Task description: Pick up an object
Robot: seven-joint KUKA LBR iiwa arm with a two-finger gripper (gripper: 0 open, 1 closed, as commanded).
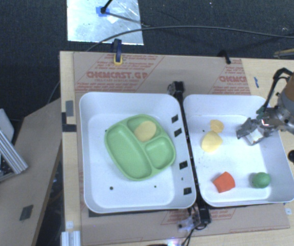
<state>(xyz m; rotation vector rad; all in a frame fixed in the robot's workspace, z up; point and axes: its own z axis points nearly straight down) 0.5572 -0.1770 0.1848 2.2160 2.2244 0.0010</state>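
From my feed the gripper [250, 134] hangs over the right bin [277, 158], jaws slightly apart with nothing between them. Pickable stuff in that bin: two yellow pieces [212, 141] just left of it, an orange block [224, 182] and a green ball [260, 179] near the front. The left bin has a green divided plate [131, 155].

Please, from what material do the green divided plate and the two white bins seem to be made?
The green divided plate looks like moulded plastic with a matte finish: even colour, rounded compartment walls, no sharp glare. The left white bin and the right white bin also look like thin formed plastic, smooth and slightly glossy, with rounded corners and raised rims. Plastic is probable, not certain.
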